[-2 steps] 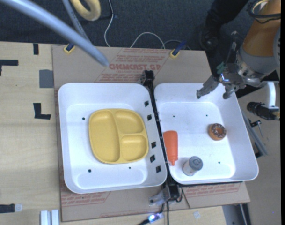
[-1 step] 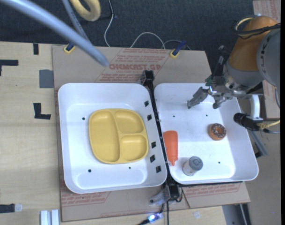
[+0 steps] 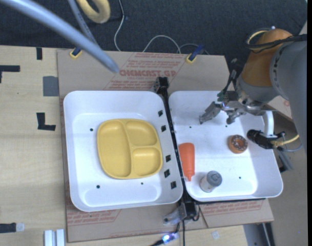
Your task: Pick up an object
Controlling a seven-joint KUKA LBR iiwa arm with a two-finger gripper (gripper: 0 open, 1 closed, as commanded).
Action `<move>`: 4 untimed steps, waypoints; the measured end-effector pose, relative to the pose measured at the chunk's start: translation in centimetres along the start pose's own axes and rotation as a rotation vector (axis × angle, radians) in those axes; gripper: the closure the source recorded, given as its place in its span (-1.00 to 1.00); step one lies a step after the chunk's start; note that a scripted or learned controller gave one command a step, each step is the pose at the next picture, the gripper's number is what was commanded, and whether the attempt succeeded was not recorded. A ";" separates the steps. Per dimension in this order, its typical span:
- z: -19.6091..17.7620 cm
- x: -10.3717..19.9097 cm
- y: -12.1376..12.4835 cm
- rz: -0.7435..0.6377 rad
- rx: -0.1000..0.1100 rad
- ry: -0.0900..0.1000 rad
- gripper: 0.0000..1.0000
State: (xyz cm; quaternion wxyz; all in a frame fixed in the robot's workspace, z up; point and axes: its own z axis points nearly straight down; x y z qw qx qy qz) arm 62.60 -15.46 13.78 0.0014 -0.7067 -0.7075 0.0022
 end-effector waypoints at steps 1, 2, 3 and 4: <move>5.3 0.0 0.0 0.000 -0.002 -0.001 -1.00; 4.1 0.2 0.0 -0.002 -0.003 0.001 1.00; -0.2 0.2 -0.4 0.000 -0.006 0.002 1.00; -4.5 0.7 -0.2 -0.001 -0.008 0.001 1.00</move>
